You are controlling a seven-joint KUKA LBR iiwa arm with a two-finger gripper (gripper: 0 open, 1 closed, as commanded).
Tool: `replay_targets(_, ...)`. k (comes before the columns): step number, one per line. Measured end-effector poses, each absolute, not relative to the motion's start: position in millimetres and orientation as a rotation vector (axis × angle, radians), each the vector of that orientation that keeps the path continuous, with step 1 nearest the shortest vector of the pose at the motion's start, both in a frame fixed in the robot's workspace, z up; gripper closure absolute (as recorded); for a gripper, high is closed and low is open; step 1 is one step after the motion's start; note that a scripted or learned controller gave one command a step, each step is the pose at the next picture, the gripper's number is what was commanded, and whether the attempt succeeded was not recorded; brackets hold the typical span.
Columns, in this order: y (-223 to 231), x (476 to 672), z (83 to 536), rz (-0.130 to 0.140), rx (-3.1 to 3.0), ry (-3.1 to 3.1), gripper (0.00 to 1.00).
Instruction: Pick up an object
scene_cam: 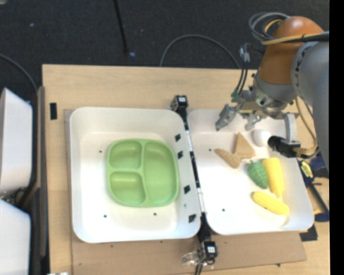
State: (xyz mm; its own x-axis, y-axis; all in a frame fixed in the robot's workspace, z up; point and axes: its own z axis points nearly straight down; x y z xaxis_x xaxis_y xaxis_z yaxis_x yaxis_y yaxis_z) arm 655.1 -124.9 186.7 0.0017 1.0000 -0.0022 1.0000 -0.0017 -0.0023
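- The gripper [238,118] is seen above the far part of the right bin [218,196], with its two fingers spread apart and nothing held between them.
- Just below it in the view, a tan wedge [243,146] and a tan stick [228,157] are placed, touching each other.
- A green object [258,173], an upright yellow piece [274,175] and a second yellow piece [270,203] are found nearer the right wall.
- A green divided plate [143,172] is lying in the left bin [86,211].

I see a light green divided tray [143,172] in the white bin [86,222] beyond the grey claw [238,119]; just below the claw, tan wedges [243,146], a green item [258,173] and two yellow items [274,176] on the pale wood desk [132,85].
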Motion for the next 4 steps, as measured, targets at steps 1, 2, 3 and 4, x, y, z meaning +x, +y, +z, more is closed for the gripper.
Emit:
replay_targets(1, -132.8, 656.8, 125.9, 0.007, -2.225, -2.217, 0.00)
replay_targets(2, -133.6, 659.2, 142.0, -0.003, -2.231, -2.220, 1.00)
replay_targets(3, -125.0, 658.5, 194.1, -0.007, -2.223, -2.228, 1.00)
replay_targets(4, -126.4, 659.6, 235.0, -0.005, -2.222, -2.227, 1.00)
